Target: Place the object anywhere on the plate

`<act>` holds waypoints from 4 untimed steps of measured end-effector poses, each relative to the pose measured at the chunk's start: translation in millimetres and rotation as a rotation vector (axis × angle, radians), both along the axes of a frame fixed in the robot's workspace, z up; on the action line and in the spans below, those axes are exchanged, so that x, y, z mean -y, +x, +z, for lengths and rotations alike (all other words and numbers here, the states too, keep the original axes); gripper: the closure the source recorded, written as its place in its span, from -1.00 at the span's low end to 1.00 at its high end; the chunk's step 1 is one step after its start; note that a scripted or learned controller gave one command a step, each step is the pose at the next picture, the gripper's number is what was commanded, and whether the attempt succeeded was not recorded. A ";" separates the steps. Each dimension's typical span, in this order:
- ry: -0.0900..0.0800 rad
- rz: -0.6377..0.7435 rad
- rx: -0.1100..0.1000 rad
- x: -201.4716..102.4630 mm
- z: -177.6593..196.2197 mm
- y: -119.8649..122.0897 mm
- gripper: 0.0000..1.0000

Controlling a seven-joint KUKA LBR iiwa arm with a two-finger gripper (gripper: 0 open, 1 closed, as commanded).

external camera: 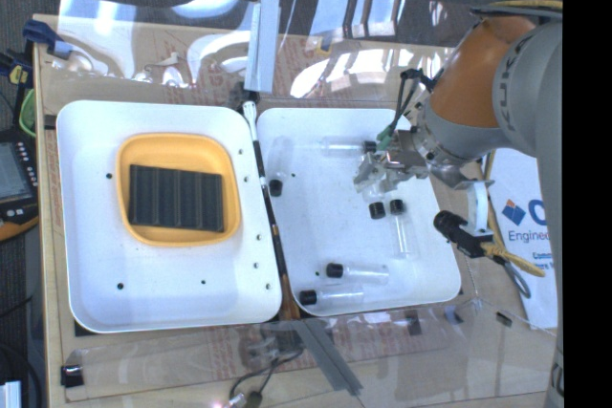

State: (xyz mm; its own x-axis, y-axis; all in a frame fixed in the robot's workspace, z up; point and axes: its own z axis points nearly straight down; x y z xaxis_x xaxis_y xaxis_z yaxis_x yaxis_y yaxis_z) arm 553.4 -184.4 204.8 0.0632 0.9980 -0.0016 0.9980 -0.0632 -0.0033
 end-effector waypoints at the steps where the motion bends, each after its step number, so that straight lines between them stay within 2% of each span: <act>1: 0.005 0.197 -0.003 -30.8 -33.5 -46.2 1.00; 2: 0.002 0.383 0.002 -105.4 35.4 -39.4 1.00; 3: 0.005 0.613 -0.002 -155.4 -14.1 -62.6 1.00; 4: 0.003 0.732 0.001 -195.4 -6.1 -3.5 1.00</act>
